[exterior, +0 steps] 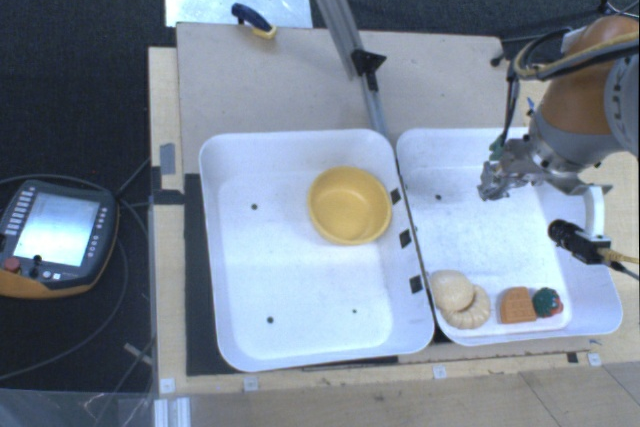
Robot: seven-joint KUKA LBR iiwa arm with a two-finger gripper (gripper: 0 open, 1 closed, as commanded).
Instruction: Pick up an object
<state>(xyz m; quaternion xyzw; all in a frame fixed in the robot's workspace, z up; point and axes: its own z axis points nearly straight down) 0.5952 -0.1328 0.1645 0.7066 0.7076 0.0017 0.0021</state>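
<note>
A: Your gripper [497, 180] hovers over the right bin's [470, 225] bare middle; food's [460, 298] heaped at the near edge.
B: Open or shut? You can't tell; bowl [349, 204] sits left.

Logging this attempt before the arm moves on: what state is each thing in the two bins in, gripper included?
Yellow bowl: upright, in the left bin.
Round bun-like items: lying at the right bin's near edge, touching.
Orange block: lying flat beside them.
Green-and-red item: resting against the block.
Gripper: above the right bin, nothing visibly held.
</note>
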